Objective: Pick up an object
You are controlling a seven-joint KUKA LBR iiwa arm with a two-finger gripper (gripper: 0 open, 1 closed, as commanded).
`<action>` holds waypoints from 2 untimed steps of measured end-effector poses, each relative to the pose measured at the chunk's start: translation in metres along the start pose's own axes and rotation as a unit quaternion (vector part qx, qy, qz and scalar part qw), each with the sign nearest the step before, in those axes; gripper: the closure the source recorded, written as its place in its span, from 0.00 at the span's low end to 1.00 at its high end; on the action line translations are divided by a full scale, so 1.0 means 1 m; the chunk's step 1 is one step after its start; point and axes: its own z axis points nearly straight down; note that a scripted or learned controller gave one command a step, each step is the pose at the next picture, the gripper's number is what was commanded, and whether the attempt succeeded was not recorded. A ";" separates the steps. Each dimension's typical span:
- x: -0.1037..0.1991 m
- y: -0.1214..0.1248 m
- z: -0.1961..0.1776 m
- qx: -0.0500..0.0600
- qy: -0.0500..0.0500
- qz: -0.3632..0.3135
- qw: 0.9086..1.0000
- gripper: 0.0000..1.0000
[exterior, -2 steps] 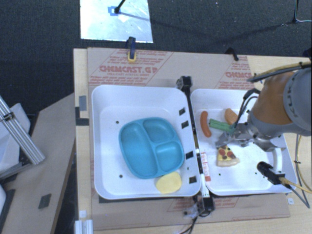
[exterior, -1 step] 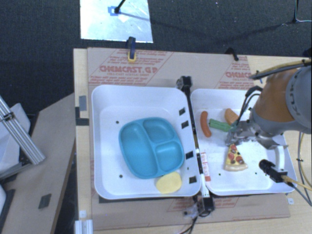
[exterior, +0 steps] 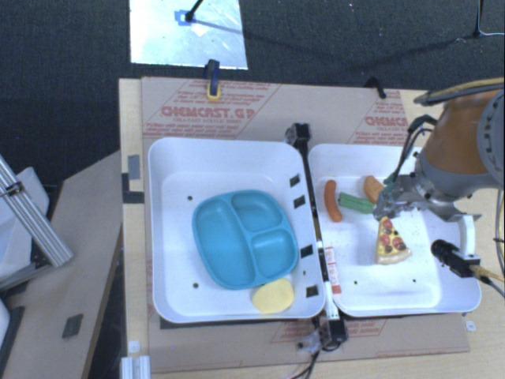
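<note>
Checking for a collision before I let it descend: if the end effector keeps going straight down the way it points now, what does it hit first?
Most likely the top of the pizza slice, which lies just below the end effector in the right bin. The green piece sits close beside it, and depth is hard to judge from this slanted view.

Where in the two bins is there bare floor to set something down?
Right bin: bare front strip below the pizza slice; the back is crowded with sausage, carrot and end effector. Left bin: bare margin around the blue divided plate, except at the yellow disc.
</note>
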 end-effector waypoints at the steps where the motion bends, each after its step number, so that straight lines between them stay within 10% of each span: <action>1: 0.000 0.002 -0.054 0.000 0.000 0.000 1.000 1.00; 2: 0.062 0.007 -0.061 0.002 0.001 -0.003 1.000 1.00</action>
